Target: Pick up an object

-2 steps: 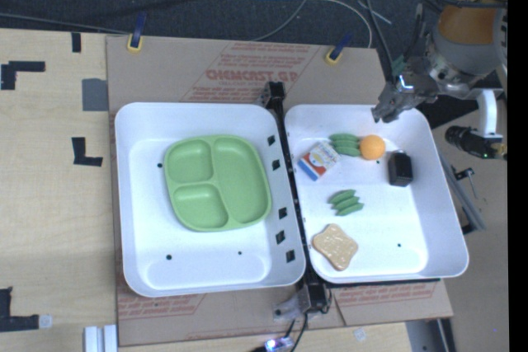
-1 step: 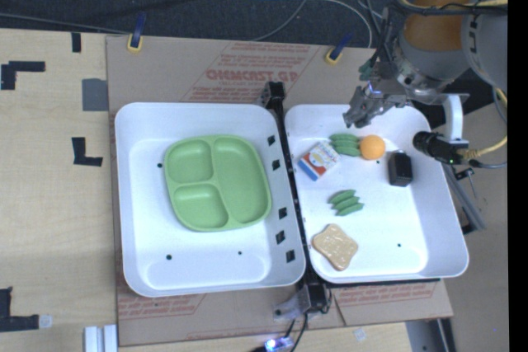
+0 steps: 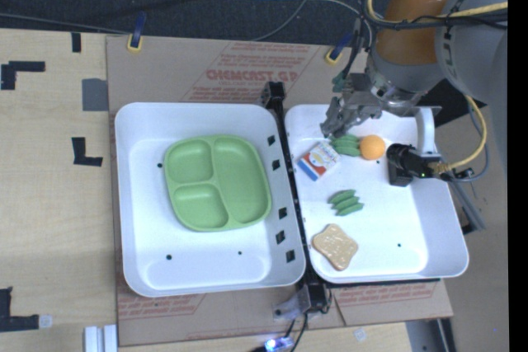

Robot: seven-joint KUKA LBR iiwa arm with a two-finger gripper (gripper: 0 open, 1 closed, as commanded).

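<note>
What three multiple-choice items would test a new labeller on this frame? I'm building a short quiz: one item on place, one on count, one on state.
1. Where is the green divided plate?
A. left bin
B. right bin
C. on the cardboard

2. How many loose things lie in the right bin?
A. two
B. four
C. seven

3. The cracker lies:
A. under the gripper
B. on the plate
C. apart, near the bin's front edge

Key: 1 A, plate fills the left bin's floor; 2 B, packet, carrot, pea pods, cracker; 3 C, nothing touches it.
</note>
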